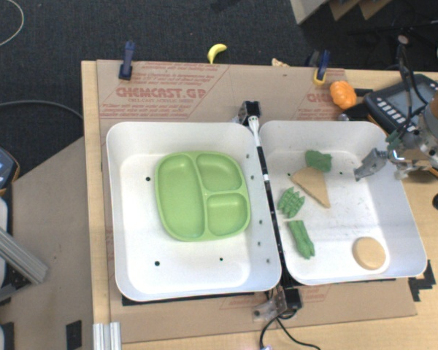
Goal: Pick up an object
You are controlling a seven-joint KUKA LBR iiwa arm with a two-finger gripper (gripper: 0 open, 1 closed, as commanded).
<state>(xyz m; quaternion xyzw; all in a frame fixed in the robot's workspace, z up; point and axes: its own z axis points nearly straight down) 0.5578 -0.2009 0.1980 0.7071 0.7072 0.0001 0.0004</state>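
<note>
Grey claw (370,165) near tan wedge (313,186)

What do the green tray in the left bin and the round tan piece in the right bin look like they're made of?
Green tray: looks like molded plastic, smooth with a soft sheen and rounded compartment edges. Tan disc: matte and uniform, possibly plastic or foam toy food; too small to tell which.

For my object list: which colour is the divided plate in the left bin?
Light green plate, in the camera view.
</note>
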